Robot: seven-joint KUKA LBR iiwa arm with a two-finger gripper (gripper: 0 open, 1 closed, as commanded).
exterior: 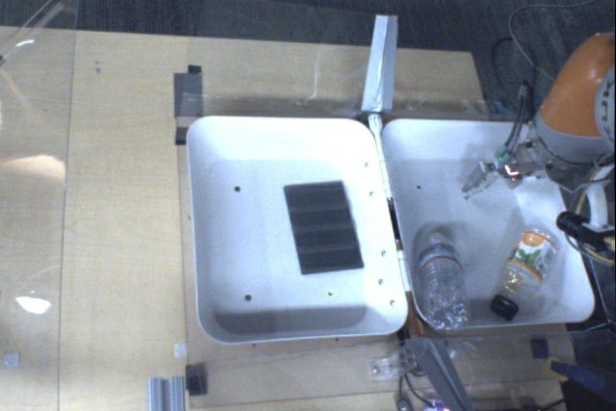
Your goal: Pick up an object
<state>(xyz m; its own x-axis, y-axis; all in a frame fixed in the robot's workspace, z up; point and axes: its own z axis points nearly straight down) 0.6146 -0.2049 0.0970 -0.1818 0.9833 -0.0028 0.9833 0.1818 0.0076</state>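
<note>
The desk (106,207) is the biggest thing here, pale wood, and it carries two shallow white bins side by side.

The left bin (221,207) sits near the middle of the picture. A dark ribbed pad (323,226) lies flat in the middle of it, turned a little, with bare white floor all around it.

The right bin (423,159) is at about 3 o'clock from the left one, and their rims touch. Its low walls keep loose things from rolling off.

The arm (577,106) comes in from 3 o'clock, its orange band over the far right of this bin. The end effector (493,170) hangs over the bin's upper part, at 12 o'clock from both bottles and well apart from them. I cannot tell if it is apart or together, and nothing shows in its grip.

The clear water bottle (441,279) lies on its side by the bin's near wall. At 3 o'clock from it lies a small juice bottle (526,267) with a black cap, tilted. Either could be picked up. I think the arm must still go down toward 6 o'clock.
</note>
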